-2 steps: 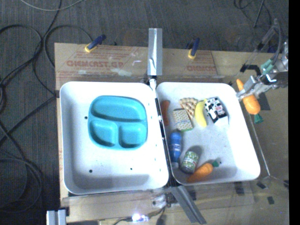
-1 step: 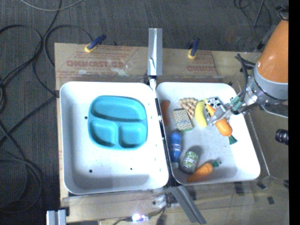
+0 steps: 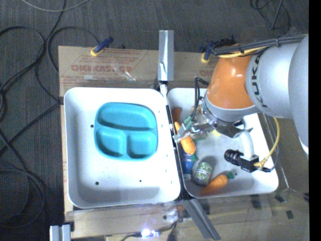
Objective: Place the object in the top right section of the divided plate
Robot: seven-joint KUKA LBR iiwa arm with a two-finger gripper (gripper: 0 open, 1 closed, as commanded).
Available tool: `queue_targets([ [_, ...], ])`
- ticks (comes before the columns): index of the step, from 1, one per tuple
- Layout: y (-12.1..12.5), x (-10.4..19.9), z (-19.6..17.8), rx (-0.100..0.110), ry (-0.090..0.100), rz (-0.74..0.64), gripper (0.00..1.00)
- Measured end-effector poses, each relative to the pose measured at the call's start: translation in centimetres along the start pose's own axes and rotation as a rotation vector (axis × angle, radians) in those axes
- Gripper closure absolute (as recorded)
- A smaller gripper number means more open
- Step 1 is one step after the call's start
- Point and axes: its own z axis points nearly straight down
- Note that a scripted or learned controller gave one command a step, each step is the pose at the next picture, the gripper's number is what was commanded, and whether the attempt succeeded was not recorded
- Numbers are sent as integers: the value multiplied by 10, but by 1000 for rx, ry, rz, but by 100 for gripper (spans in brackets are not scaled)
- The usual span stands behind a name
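A blue divided plate (image 3: 126,130) lies in the left white bin (image 3: 80,174), its sections bare. The arm reaches over the right bin (image 3: 261,182), and my gripper (image 3: 193,129) hangs low near that bin's left wall, just above an orange object (image 3: 188,145) that looks like a small carrot or orange piece. Its fingers sit close around the top of that orange piece, though whether they grip it is unclear. A carrot (image 3: 216,183) with a green top lies at the bin's front, beside a green-labelled can (image 3: 202,170) and a blue object (image 3: 187,161).
Another orange-brown item (image 3: 176,114) lies along the right bin's left wall behind the gripper. A black cylinder with a yellow cable (image 3: 241,159) hangs off the wrist over the right bin. A metal bar (image 3: 165,54) stands behind the bins; clamps hold the cardboard base.
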Motion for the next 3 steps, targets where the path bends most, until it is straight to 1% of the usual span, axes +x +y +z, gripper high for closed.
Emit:
queue_targets([
  [1,101,45,0,0,-2,-65,100],
  [2,143,146,3,0,-3,-106,100],
  [3,70,126,49,1,-1,-535,100],
])
